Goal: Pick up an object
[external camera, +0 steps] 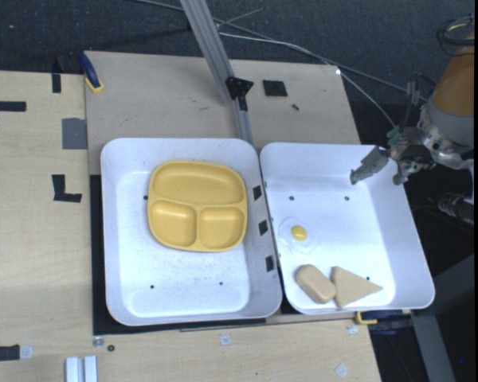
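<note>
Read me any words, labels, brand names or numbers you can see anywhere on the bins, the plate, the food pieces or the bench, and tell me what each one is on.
There is no readable text.
The yellow divided plate, the small yellow piece, the tan roll and the tan wedge are plain.
The black tape marks on the bench are shapes, not letters.

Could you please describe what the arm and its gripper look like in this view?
The arm has an orange band above a grey metallic wrist. The gripper below is small and dark grey, ending in two slim jaws, with greenish fittings near its base.
</note>
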Robot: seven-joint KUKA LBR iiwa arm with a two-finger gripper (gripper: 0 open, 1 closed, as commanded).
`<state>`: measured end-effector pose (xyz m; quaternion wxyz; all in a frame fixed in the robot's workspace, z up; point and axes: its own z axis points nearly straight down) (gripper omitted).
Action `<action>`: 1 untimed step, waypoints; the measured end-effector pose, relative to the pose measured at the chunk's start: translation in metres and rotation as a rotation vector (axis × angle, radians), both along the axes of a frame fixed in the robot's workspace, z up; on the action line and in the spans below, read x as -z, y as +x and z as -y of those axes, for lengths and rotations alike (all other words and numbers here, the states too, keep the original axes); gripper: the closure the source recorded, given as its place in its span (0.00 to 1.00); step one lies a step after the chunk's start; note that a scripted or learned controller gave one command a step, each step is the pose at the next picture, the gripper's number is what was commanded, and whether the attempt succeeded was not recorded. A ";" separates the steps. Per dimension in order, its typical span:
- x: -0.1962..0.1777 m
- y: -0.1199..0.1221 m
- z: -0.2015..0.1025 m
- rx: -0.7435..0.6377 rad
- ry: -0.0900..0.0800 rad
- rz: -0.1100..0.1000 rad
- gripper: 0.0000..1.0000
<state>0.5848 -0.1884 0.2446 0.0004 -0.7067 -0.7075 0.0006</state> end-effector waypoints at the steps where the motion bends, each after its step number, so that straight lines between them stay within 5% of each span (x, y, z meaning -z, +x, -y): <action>1: 0.044 -0.001 0.002 0.000 0.000 -0.004 0.00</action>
